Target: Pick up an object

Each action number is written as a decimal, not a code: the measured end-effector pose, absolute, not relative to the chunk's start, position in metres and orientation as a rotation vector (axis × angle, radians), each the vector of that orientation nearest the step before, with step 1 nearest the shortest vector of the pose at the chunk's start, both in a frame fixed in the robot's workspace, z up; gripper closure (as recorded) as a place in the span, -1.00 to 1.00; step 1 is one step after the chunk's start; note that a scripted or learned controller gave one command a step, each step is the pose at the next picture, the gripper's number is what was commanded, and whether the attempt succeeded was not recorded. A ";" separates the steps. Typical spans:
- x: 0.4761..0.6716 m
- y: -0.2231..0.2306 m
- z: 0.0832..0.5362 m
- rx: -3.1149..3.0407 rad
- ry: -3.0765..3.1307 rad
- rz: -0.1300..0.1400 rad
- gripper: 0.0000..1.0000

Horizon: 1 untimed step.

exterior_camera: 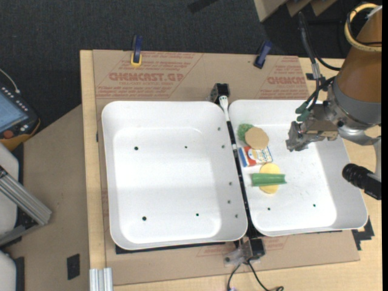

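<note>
tan round disc [256,138] beside green bar [267,178] on yellow piece [270,187] — right bin [339,217], gripper [297,139] above, jaw state unclear

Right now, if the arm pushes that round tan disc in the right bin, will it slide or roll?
The tan disc looks flat, so it would likely slide, not roll. It partly overlaps the red and white packet, so that may shift too. It seems small and probably light.
</note>
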State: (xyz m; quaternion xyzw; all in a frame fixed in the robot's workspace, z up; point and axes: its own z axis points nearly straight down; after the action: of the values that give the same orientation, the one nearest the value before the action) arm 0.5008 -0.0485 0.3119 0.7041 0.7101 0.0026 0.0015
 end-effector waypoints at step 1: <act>0.529 0.022 0.292 2.213 2.228 0.003 1.00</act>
State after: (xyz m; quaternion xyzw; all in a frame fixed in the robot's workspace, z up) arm 0.5290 0.0220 0.2922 0.7047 0.7095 0.0009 0.0004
